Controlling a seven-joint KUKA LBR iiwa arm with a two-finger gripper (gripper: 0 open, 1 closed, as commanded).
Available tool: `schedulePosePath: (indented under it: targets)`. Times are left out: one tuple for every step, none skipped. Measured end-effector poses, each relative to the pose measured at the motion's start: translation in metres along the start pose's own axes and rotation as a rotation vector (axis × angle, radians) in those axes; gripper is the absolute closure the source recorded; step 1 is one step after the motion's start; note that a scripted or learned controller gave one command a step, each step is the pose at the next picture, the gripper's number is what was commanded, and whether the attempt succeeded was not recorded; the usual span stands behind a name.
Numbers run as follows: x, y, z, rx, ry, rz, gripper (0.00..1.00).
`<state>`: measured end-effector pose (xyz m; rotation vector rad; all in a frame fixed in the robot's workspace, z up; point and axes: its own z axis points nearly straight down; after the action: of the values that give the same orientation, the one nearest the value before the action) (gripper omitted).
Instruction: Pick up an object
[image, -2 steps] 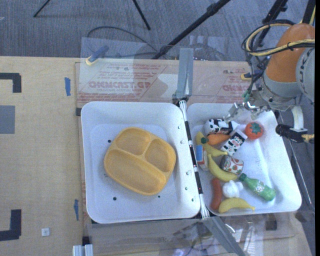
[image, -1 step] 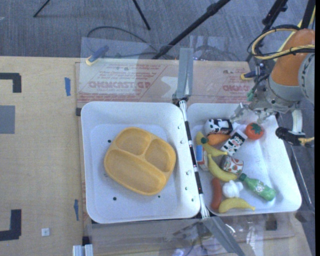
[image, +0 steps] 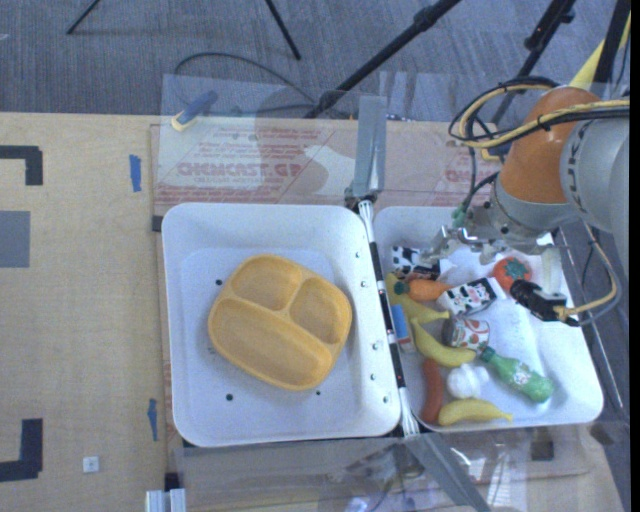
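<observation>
Now | hand (image: 478, 243) above right bin | carrot (image: 428, 290) just left-below

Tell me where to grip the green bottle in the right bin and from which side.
Grip the green bottle across its wider body, coming straight down from above. It lies flat, slanting toward the bin's near right corner, with open floor on its right; a white ball crowds its neck end.

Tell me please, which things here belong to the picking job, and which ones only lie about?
For the job:
end effector, over the right bin
right bin
its pickable items: bananas, carrot, green bottle, white ball

Lying about:
left bin
yellow divided plate in it
blue tape on the bench
</observation>
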<state>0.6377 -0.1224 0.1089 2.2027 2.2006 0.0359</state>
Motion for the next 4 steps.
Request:
schedulePosePath:
  targets:
    - [0.003,-0.04,0.0,-0.009,-0.002,-0.252,0.0]
    - [0.023,-0.078,0.02,0.032,0.006,-0.117,0.0]
    - [0.022,-0.076,0.008,0.026,0.003,-0.115,1.0]
    - [0.07,-0.031,-0.077,0.035,-0.001,0.179,1.0]
